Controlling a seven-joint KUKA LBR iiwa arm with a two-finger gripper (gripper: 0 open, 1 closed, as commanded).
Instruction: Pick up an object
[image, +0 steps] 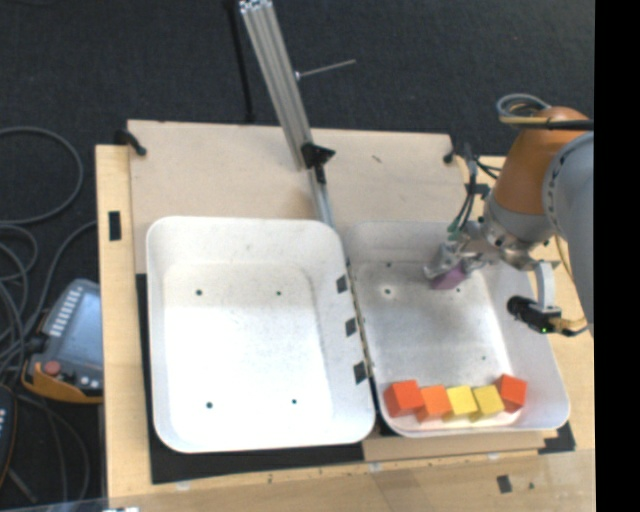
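My gripper (446, 270) hangs over the far part of the right bin (500, 330), reaching in from the right below the orange band of the arm (525, 170). A small purple block (447, 279) sits between its fingertips, partly covered by them, and the gripper is shut on it. Along the bin's near wall lies a row of blocks: an orange-red one (403, 396), an orange one (434, 402), two yellow ones (474, 401), and a red-orange one (512, 390).
The left bin (250, 330) lies beside the right one, the two rims meeting near the middle. A slanted metal rail (285, 85) rises behind the bins. Cables and a hand pendant (68, 340) lie off the bench's left side.
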